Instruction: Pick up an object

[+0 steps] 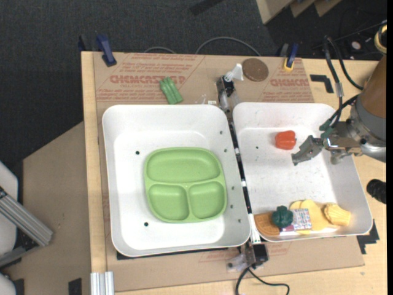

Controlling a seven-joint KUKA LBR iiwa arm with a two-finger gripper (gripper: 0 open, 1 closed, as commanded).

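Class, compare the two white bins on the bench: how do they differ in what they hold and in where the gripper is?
The left bin holds one large thing, a green divided plate lying flat at its middle; the right bin holds several small ones, a red object near its back and a cluster of toys along its front edge. The gripper hangs over the right bin, not the left bin. Both are shallow, white and rounded at the corners.

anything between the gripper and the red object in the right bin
Nothing: in the camera view, a short stretch of bare white bin floor separates the gripper from the red object to its left.
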